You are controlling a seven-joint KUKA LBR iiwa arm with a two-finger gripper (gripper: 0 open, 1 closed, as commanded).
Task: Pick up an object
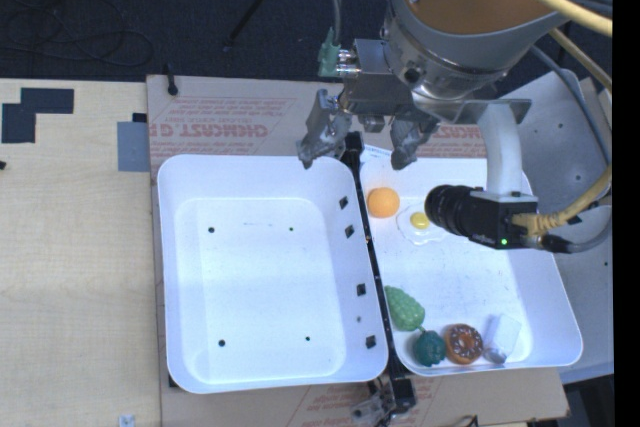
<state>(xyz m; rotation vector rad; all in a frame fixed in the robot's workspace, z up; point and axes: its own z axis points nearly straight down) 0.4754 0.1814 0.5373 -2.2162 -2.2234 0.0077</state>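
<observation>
While gripper (361,147) hangs wide open, nothing between fingers, above divider at bins' far edge, orange ball (383,202) lies in right bin (545,300), at 5 o'clock from jaws, apart.

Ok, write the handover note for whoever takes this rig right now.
Gripper: open, holding nothing, raised over the far end of the divider between the bins.
Right bin: orange ball and fried egg at the far end; green piece, teal piece, donut and white piece at the near end.
Done: nothing picked.
Left: descend, grasp one object, lift.
</observation>
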